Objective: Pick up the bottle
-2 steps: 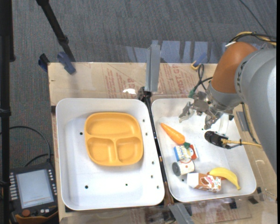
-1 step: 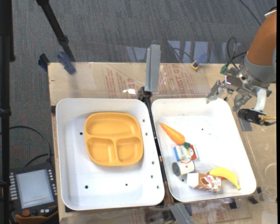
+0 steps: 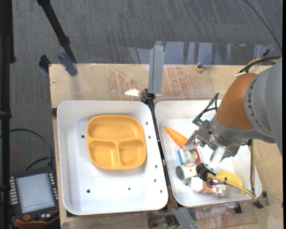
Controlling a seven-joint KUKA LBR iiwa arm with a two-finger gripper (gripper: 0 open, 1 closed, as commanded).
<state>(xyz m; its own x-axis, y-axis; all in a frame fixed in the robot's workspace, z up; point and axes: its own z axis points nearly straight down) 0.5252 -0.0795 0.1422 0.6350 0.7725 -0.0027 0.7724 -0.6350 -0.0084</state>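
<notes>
Several things lie in the right bin. A small white bottle with a dark grey cap rests on its side near the bin's front left. Just behind it is a white pack with a blue and red label. My gripper hangs low over the middle of the bin. It is right beside the labelled pack and just behind and to the right of the bottle. The wrist hides its fingers, and I see nothing held in them.
An orange carrot lies at the right bin's left side. At its front are a yellow banana and a white and red-brown packet. The left bin holds a yellow divided plate.
</notes>
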